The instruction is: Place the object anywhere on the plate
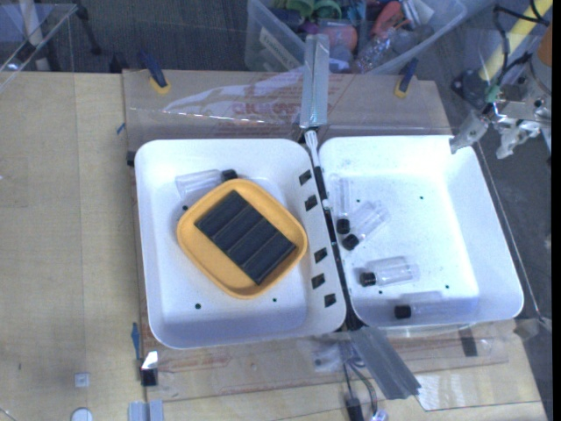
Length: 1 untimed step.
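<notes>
Camera view: the gripper (496,132) is seen over the far right corner of the right bin (465,200), outside its floor. Whether it is open or closed cannot be told, and nothing is seen held in it.

Well to the gripper's left, the left bin (158,261) is taken up mostly by a yellow plate (197,244). A dark ridged block (245,237) is laid on the plate, with its long axis slanted from the far left to the near right. A clear tube (197,182) is lying just beyond the plate's far left edge, against it or nearly so, with its long axis running almost across the bin.

Four more clear tubes with black caps are found in the right bin, all below and to the left of the gripper and well apart from it. One tube (340,196) is set close to the wall between the bins, with its long axis running from far to near and its cap at the near end. A second tube (370,219) is lying just beside it on a slant, cap down and to the left. A third tube (392,271) is lying nearly crosswise, its cap pointing away from the gripper's side. A fourth, fainter tube (422,306) is lying along the near wall, cap to the left.

None of the tubes is resting on the plate.
</notes>
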Available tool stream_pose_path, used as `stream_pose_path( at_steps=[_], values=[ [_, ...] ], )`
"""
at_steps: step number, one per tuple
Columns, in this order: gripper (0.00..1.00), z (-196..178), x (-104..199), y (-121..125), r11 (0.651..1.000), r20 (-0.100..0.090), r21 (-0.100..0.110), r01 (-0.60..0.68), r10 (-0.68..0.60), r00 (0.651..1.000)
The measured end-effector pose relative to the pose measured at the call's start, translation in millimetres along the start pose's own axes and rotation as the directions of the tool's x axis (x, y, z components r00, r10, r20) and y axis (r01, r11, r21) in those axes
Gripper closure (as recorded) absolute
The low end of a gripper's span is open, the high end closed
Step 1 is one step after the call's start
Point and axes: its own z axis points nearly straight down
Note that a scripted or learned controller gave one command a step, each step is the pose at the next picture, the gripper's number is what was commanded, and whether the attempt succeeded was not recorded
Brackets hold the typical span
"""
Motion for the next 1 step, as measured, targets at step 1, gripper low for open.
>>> stream_pose_path(
  at_steps=[1],
  values=[
    [0.0, -9.5, 3.6, -0.1, 1.0, 0.002, -0.004, 0.0, 0.0, 1.0]
  ],
)
